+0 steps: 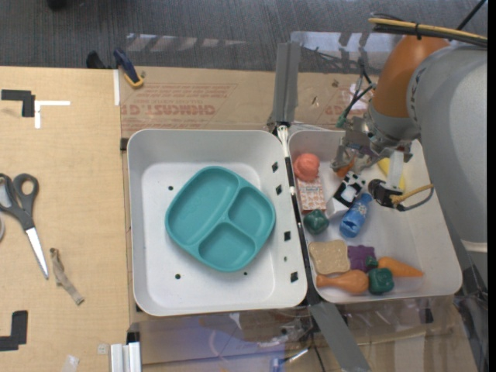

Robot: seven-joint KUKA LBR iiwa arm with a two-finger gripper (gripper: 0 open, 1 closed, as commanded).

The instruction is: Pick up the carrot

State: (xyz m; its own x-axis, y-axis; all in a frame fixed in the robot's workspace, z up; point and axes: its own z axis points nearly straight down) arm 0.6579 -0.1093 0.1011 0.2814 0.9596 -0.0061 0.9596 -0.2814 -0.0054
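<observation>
The carrot [401,268], a small orange pointed piece, lies near the front right corner of the right bin [442,242], next to a dark green item [380,280]. A second orange, pear-shaped item [346,282] lies just to their left, by the bin's front wall. My gripper [350,161] hangs over the back of the right bin, far from the carrot, just above a black-and-white checkered piece [349,189]. Nothing of the carrot is near it.
The right bin also holds a peach ball [307,165], a pink packet [312,196], a green lump [315,222], a blue bottle [354,217], a bread slice [329,256] and a purple piece [360,254]. A teal divided plate [221,217] lies in the left bin [147,285]. Scissors [25,208] lie on the bench.
</observation>
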